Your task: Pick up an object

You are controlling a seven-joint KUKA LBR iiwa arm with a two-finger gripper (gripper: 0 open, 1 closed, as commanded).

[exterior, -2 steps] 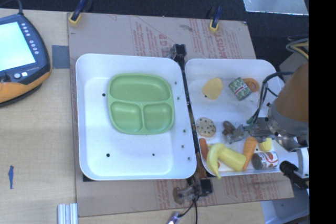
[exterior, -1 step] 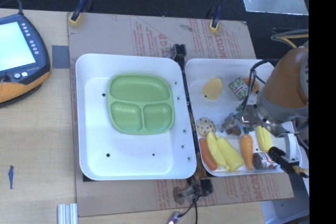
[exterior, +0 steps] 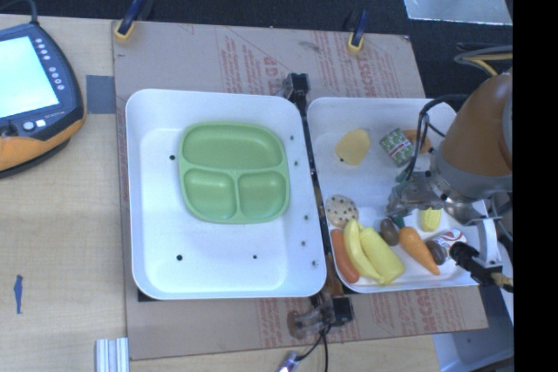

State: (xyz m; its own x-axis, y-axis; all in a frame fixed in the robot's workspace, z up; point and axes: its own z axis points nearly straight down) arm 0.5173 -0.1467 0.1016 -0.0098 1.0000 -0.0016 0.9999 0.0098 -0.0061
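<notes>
Gripper (exterior: 410,203) sits low in the right bin (exterior: 324,119), beside the yellow block (exterior: 430,219) and brown piece (exterior: 389,233); jaw opening cannot be told, and nothing is seen held. Bananas (exterior: 370,252), carrot (exterior: 419,250) and sausage (exterior: 343,257) crowd the near wall. Cookie (exterior: 341,208) and yellow chip (exterior: 353,146) lie toward the divider. The left bin (exterior: 139,187) bears a green tray (exterior: 234,172) with open floor around it.

Wooden bench (exterior: 61,222) under a cardboard sheet (exterior: 261,57), two white bins directly on the sheet, right bin (exterior: 324,122) around the fingers (exterior: 403,206), left bin (exterior: 144,187) beside it, farther off, pendant (exterior: 30,96) farthest from them, at the bench's edge
</notes>
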